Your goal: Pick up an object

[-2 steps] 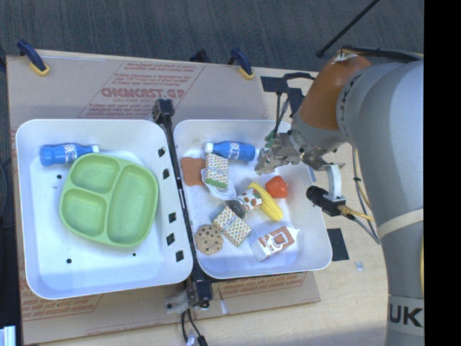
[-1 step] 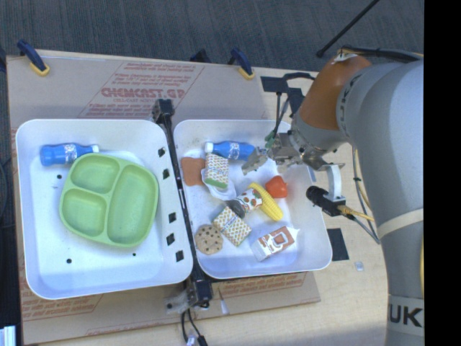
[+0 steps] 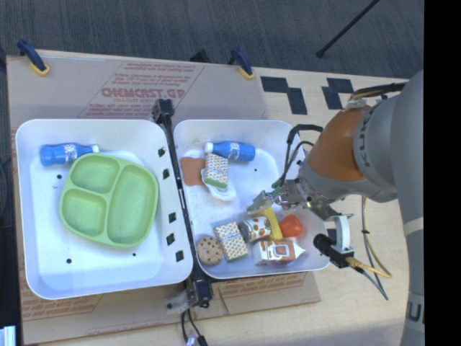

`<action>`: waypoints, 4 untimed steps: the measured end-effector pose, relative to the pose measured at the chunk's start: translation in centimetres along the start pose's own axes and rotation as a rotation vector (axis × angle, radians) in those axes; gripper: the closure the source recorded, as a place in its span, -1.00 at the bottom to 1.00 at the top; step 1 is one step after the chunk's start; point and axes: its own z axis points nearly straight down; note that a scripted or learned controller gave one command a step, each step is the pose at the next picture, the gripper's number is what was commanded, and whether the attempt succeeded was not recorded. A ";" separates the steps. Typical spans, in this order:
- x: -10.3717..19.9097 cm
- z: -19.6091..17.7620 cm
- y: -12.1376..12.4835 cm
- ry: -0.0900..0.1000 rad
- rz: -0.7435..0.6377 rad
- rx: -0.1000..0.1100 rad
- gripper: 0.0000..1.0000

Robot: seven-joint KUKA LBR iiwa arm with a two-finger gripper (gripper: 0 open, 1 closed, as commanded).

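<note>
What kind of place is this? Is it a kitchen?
Probably a robot test bench, not a kitchen. A grey robot arm reaches into two white bins set on clamped cardboard, and the cookie and other food look like toys.

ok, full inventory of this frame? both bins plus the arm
bins: 2, white, side by side on bench
tray: 1, green, left bin
bottles: 2, blue, one at back of each bin
cookie: 1, brown, right bin front
packets: several, mixed colours, right bin centre and front
red ball: 1, right bin, by gripper
clamps: 2, blue-yellow, back edge
arm: 1, grey/orange, from right
gripper: 1, low over right bin clutter
</note>
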 end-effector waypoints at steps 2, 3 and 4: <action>3.4 -11.0 -4.9 0.000 0.001 -0.004 1.00; 3.4 -12.0 -4.8 -0.001 -0.004 -0.003 1.00; 3.4 -13.0 -4.7 -0.002 -0.009 -0.004 1.00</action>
